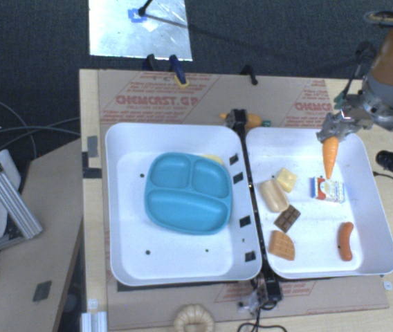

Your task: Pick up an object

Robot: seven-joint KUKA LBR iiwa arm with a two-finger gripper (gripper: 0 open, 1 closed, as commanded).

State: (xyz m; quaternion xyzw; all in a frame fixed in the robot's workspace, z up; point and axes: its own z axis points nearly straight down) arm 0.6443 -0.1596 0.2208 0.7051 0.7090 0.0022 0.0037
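My gripper [334, 131] hangs over the far part of the right bin [369, 206], shut on the thick top end of an orange carrot [329, 158]. The carrot points down with its tip above the bin floor, just above a small white, red and blue carton [328, 189]. Lower in the same bin lie a pale yellow block [286, 180], a beige roll [273, 196], a brown chocolate piece [287, 218], a tan waffle square [281, 245] and a reddish sausage [346, 241].
The left bin [131, 254] holds a blue divided plate [187, 191] with a bit of yellow behind it. A black divider with clips [246, 185] runs between the bins. A tan ring [195, 319] lies at the bench's front edge.
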